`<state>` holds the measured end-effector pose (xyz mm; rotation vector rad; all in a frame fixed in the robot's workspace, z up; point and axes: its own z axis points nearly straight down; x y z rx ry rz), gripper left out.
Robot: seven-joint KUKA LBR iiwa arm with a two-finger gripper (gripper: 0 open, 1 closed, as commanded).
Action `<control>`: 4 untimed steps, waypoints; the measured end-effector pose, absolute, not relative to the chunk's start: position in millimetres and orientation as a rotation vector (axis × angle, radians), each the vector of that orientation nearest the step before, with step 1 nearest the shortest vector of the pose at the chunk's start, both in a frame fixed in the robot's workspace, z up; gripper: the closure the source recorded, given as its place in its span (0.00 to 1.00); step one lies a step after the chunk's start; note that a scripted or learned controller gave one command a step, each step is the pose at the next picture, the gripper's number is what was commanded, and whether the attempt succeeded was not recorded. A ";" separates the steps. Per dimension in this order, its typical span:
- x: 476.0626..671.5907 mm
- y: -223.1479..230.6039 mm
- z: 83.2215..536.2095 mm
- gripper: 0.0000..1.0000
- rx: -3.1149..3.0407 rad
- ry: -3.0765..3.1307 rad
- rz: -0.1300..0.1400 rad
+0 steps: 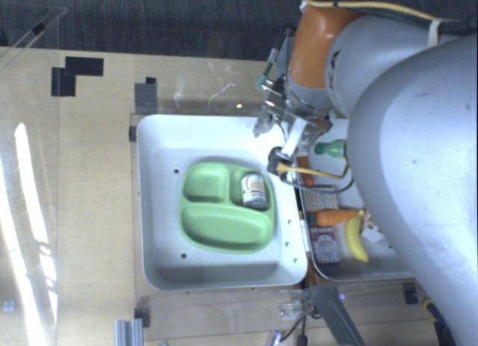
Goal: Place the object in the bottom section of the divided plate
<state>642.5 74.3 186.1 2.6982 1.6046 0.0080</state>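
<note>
Above the left bin, the can in the plate's upper-right section is best regrasped squarely; jaw state cannot be told.

The divided plate is set in the left bin, below-left of the end effector; a can stands in its upper-right section, just beside the end effector.

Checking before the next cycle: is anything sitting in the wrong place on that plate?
Yes. The small can sits in the upper-right section of the green divided plate, not the large bottom section.
</note>
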 end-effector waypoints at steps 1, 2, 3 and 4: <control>669.4 3.4 313.3 0.00 2.795 1.428 0.009; 669.3 -110.8 337.2 0.00 3.021 0.853 0.005; 651.5 -60.4 185.6 0.00 3.074 0.652 0.002; 644.1 -56.4 185.4 0.00 3.076 0.644 0.001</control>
